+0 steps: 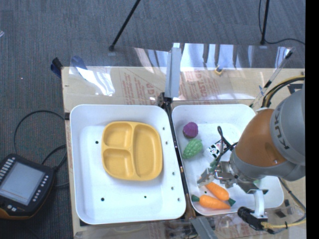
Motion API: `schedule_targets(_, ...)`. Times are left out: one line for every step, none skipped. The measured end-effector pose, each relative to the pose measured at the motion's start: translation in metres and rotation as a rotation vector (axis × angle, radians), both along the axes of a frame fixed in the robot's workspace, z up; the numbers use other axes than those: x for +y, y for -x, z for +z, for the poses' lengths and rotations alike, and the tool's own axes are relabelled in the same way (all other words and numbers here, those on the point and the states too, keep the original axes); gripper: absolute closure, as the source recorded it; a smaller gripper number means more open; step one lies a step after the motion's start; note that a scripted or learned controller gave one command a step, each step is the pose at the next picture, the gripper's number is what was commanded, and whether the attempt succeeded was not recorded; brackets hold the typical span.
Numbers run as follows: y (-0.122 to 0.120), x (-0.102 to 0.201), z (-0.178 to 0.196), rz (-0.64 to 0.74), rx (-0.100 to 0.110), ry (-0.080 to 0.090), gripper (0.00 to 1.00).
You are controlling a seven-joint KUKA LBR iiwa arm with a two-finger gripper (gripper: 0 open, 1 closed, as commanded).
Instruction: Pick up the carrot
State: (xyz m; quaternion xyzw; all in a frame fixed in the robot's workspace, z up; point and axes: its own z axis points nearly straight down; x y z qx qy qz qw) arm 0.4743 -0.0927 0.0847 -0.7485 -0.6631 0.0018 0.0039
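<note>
Two orange carrots lie near the front edge of the right bin (259,112). One carrot (219,190) lies slanted, and the other carrot (214,202) lies just in front of it with its green top pointing left. My gripper (211,176) hangs low over the bin, just behind and to the left of the slanted carrot, close to touching it. The grey and orange wrist (261,146) rises behind it to the right and hides part of the bin floor.
A purple toy (190,129) and a green toy (193,148) lie at the right bin's left side, with a small black-and-white item (215,149) beside them. The left bin (84,183) holds a yellow divided plate (132,150). A handheld pendant (22,183) lies off the bench at left.
</note>
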Motion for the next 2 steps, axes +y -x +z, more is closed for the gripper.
schedule_targets(0.0,-0.001,0.008,-0.006,0.004,-0.002,1.0)
schedule_targets(-0.033,0.084,0.103,-0.139,-0.007,0.002,1.0)
